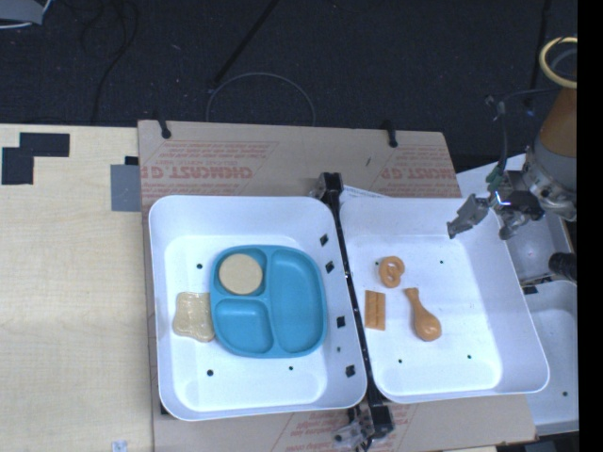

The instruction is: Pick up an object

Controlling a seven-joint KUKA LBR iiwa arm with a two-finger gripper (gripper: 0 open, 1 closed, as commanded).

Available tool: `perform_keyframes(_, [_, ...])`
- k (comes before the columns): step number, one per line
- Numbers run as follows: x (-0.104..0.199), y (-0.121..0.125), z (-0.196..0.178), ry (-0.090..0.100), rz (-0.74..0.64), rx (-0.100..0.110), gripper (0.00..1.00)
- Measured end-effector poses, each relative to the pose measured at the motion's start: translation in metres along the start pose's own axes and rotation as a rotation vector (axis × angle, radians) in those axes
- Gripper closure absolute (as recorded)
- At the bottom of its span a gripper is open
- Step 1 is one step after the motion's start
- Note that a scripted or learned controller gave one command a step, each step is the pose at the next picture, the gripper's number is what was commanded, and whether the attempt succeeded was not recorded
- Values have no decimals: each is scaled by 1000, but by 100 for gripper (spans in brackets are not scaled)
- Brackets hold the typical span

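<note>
Lying well left of pincer [490,215]: drumstick [423,315].

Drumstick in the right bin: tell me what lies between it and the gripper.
Nothing visible does. The gripper hovers over the right bin's upper right corner, and only bare white floor lies between it and the drumstick. The pretzel and the brown stick lie to the drumstick's left, off that path.

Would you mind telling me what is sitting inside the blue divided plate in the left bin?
The blue plate holds one round tan cookie-like piece in its upper-left compartment. Whatever lies beneath that piece is covered. A pale toast-like piece lies outside, against the plate's left edge.
</note>
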State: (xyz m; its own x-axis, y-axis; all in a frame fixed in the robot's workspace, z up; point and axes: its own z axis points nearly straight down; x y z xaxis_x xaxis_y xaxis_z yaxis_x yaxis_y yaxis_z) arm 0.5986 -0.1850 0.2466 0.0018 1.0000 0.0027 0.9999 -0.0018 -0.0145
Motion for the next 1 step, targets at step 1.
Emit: perform_keyframes(1, [0,2,-8,-2,-2,-12,0])
